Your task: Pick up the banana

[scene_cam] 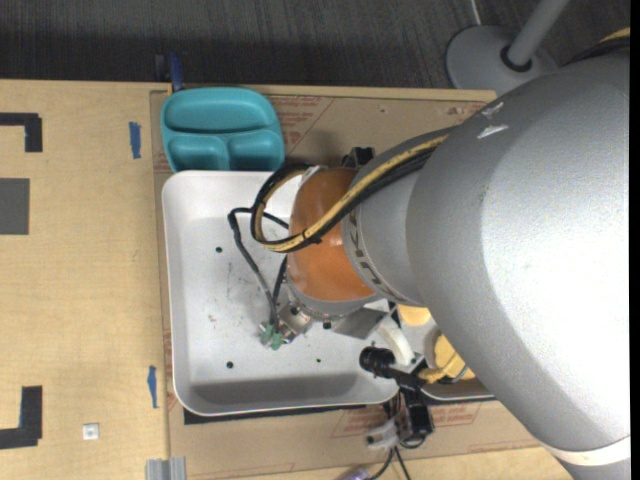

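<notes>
Grey arm housing looms closest to the lens, covering the right half of the view, with its orange band and looped black and yellow cables reaching down over the left bin. Whether the end effector is wide or narrow cannot be told, since the wrist hides it; a small metal part with a green tip shows low over the bin floor. Just right of that, a slice of yellow, likely the banana, peeks from under the arm at the edge of the right bin, mostly hidden. The left bin's floor is white, scuffed with grey marks and dotted with small holes. A teal tray sits touching the bin's far rim. The surface is tan board with black squares and brackets and bits of blue tape. Dark grey carpet lies beyond, with a grey stand base at upper right. Faint red print on the board by the tray is too small to read.
</notes>
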